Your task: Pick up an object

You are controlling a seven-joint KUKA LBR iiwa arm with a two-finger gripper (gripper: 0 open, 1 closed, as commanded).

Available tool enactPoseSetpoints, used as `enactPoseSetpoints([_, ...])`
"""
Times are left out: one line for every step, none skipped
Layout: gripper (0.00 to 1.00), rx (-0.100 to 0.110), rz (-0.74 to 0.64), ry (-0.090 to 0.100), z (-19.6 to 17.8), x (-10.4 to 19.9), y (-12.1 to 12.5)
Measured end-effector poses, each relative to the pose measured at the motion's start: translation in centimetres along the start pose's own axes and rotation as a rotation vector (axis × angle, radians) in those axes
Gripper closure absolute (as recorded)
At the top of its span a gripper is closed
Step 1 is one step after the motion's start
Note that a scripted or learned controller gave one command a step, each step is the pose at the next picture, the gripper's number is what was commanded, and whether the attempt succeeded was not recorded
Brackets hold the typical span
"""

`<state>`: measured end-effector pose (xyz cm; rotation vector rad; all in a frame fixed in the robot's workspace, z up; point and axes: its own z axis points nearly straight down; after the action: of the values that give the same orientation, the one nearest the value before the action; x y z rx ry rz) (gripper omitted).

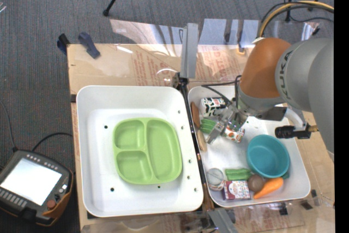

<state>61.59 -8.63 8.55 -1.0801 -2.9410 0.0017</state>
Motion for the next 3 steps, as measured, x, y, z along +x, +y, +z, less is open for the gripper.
enactPoseSetpoints([0.00,-0.004,0.081,0.000,-0.1,3.7,-9.0])
enactPoseSetpoints([0.00,-0.005,0.016,-0.007,-0.2,-0.6,-1.7])
enactPoseSetpoints([0.00,-0.003,0.018,-0.004,0.0,7.0,-6.2])
